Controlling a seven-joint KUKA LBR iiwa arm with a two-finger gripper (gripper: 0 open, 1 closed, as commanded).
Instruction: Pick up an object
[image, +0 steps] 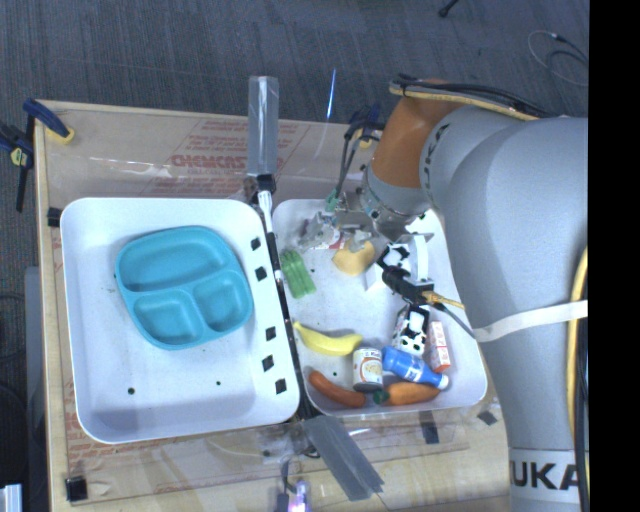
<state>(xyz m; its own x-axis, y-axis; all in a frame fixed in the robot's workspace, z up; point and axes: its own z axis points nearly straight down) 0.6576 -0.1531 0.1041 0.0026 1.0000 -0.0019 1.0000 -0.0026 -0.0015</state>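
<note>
Gripper low in the right bin, at its far end; grip state I cannot tell. Yellow wedge just beside it, green block near. Risk: crowded items, so a close may nudge the wedge aside.

You see a pale wooden tabletop under a clear sheet with red print, set on a dark grey carpeted floor. A blue clamp grips its far left corner. Thin cables lie on the floor at upper right. The light is even and soft.
</note>
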